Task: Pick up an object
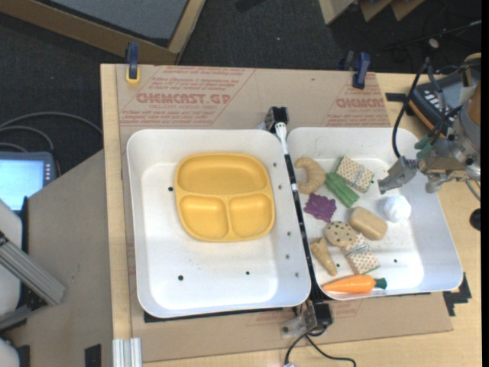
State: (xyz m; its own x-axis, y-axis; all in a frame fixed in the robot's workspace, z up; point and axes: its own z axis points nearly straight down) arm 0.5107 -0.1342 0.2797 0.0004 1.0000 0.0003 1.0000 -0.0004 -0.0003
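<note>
— Over the right bin (439, 243), near its far right side, hangs the gripper (400, 176); whether its jaws are apart or closed, I cannot tell, and I see nothing gripped.

— What lies nearest it?

— A white ball (396, 208) just below, then a tan oval piece (369, 223) beside that. Further left sit a green stick (341, 189), a croissant (310, 174) and a purple piece (321, 206); a carrot (354, 284) rests on the near rim.

— And the left bin (153, 228)?

— It holds a yellow divided plate (225, 196)
</note>
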